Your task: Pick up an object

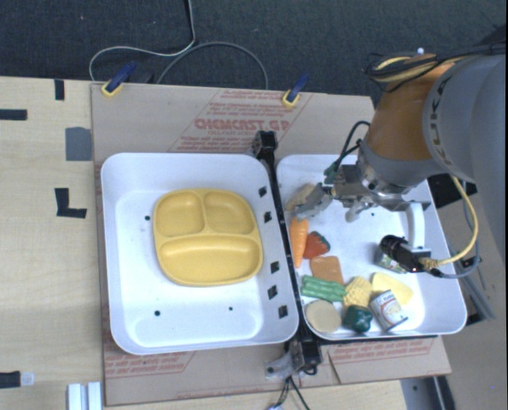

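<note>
Toy food lies in right bin under pincer.

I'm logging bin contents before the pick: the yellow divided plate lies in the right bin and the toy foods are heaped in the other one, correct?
Not quite. The camera view shows the yellow divided plate in the left bin, not the right. The toy foods, such as the carrot and the small can, are heaped in the other one, the right bin, as you said.
</note>
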You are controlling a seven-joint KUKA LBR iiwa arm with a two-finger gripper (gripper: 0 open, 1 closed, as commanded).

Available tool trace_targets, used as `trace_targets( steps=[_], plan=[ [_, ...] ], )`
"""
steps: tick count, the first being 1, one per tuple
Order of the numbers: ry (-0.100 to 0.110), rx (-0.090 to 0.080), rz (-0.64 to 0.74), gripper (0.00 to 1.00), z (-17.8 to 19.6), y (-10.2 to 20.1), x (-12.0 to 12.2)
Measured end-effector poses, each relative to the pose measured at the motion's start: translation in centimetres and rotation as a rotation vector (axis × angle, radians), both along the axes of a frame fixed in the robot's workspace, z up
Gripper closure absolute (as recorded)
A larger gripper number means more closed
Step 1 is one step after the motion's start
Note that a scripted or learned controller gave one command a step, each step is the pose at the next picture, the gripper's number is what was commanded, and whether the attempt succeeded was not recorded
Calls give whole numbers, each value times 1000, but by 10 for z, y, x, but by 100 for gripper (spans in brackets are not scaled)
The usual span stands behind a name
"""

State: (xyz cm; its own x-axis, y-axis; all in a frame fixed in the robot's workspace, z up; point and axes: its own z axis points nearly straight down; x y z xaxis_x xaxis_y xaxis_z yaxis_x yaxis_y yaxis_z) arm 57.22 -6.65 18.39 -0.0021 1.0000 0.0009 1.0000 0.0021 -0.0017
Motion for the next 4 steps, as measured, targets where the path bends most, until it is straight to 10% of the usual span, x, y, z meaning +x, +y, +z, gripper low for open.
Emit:
trace_targets(
  steps=[1, 2, 4],
  plan=[
    [4, -3, -3, 0, -97, -33, 21],
    [-7, -2, 2, 0, -99, -38, 99],
    [-4, -5, -1, 0, -98, -35, 97]
  ],
)
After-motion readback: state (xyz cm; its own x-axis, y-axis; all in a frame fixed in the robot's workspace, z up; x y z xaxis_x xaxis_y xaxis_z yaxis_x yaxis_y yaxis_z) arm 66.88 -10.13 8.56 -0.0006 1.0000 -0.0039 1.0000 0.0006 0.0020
